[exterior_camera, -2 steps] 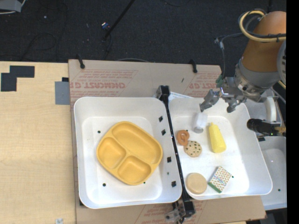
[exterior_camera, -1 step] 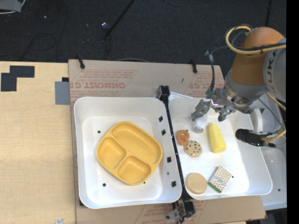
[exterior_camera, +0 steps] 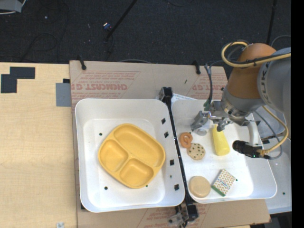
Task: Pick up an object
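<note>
Across the middle of the frame, 2 shallow white bins sit side by side on a sheet of printed cardboard (exterior_camera: 123,80), with a black strip (exterior_camera: 173,146) running between them.

At centre left, the left bin (exterior_camera: 90,186) holds 1 thing: a yellow divided plate (exterior_camera: 132,155) with 3 compartments. It lies flat and turned at an angle, with bare white floor all round it.

At centre right, the right bin (exterior_camera: 259,177) holds 5 loose things:
- A small orange ring-shaped piece (exterior_camera: 185,139) lies close to the strip.
- A round speckled cookie (exterior_camera: 196,151) is just below and right of the ring, nearly touching it.
- A yellow bottle (exterior_camera: 221,144) lies on the floor to the right of these, with its long side running up and down the frame.
- A tan round disc (exterior_camera: 200,186) sits at the bin's lower edge.
- A small green and white patterned box (exterior_camera: 223,182) sits tilted just beside the disc.

From the right of the frame, the grey arm (exterior_camera: 273,80) with its orange band (exterior_camera: 254,56) reaches over the upper part of the right bin. The gripper (exterior_camera: 211,122) hangs directly above the top end of the yellow bottle, very near it. I cannot tell from this angle whether the gripper is open or closed, or whether it touches the bottle. Nothing is visibly held in it. The bottle, the nearest object to the tool, appears to rest on the bin floor.
</note>
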`<state>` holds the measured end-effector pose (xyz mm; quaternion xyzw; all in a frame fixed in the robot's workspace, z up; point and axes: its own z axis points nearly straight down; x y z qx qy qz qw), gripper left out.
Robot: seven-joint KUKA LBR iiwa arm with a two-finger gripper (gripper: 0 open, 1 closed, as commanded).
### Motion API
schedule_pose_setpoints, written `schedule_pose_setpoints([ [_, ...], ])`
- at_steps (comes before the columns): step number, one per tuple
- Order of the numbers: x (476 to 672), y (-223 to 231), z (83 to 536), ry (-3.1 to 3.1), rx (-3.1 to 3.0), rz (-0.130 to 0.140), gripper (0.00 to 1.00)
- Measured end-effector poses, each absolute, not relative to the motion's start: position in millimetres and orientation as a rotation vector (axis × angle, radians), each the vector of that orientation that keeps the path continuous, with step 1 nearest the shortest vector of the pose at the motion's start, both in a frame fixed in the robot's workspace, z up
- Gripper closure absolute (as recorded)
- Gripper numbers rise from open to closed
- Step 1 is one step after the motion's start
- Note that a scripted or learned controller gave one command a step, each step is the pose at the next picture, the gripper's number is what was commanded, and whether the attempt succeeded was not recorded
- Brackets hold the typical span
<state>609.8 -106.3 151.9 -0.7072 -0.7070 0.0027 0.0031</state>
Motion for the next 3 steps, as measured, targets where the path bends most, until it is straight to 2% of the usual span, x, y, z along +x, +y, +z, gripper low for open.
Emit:
schedule_pose_setpoints([
  [1,611.9,-96.7,98.2,-2.22,-2.22,0.002,0.0],
  [2,611.8,-98.3,110.7,-2.216,-2.224,0.003,1.0],
  [3,613.1,-101.8,153.2,-2.218,-2.226,-0.001,1.0],
])
